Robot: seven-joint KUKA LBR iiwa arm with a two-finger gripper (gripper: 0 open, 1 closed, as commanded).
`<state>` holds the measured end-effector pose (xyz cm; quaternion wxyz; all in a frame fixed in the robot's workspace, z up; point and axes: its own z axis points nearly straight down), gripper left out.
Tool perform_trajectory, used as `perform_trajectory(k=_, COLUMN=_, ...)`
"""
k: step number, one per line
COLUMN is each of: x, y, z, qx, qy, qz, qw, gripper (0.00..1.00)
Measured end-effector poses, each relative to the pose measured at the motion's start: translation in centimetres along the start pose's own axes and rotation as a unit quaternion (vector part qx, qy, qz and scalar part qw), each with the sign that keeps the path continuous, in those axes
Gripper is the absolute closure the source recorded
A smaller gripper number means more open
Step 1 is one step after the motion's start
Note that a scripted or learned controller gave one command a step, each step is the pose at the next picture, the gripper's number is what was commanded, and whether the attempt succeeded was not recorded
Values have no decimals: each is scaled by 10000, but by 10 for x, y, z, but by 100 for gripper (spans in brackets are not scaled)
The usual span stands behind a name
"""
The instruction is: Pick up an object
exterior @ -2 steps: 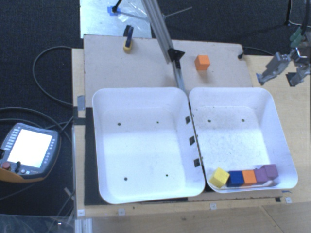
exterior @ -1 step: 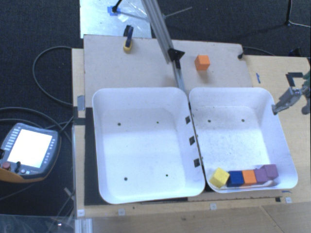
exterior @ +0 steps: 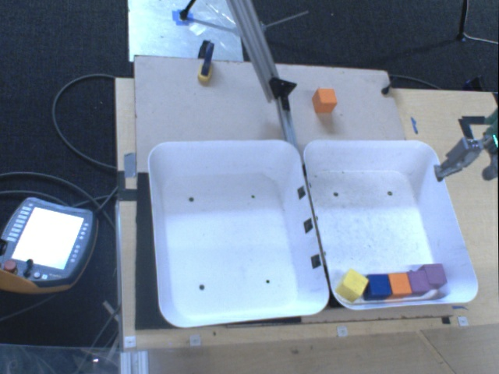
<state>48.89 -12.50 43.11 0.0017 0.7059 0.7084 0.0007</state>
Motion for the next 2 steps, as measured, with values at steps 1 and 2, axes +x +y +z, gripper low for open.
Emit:
perform_trajectory(k=1, x=5, y=-5, z=132, qx=36, qy=11, qz=14, qw=10000, gripper=0)
perform_trajectory(k=2, x=-15, y=-3, z=270, qx=45, qy=11, qz=21, qw=10000, gripper=0)
